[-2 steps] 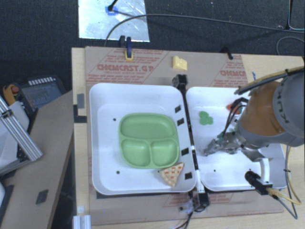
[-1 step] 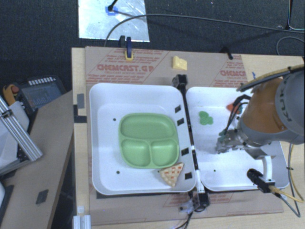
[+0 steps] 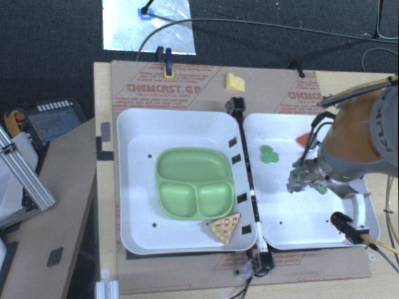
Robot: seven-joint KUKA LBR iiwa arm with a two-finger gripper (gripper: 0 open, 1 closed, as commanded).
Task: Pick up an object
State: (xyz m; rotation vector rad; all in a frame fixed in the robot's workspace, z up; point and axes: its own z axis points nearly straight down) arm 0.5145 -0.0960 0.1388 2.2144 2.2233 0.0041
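Observation:
My gripper (image 3: 298, 183) hangs low over the middle of the right bin (image 3: 280, 232), with the grey arm and its orange band coming in from the right. A small green piece (image 3: 322, 190) peeks out just right of the gripper, mostly hidden by it. A green leafy toy (image 3: 269, 154) lies on the bin floor up and to the left of the gripper, apart from it. An orange-red object (image 3: 302, 140) sits near the bin's far side, partly covered by the arm.
The left bin (image 3: 134, 167) holds a green divided plate (image 3: 193, 182) and a pizza-slice toy (image 3: 224, 227) at its near right corner. A yellow cheese wedge (image 3: 235, 82) lies on the cardboard behind the bins. A black divider strip (image 3: 244, 167) separates the bins.

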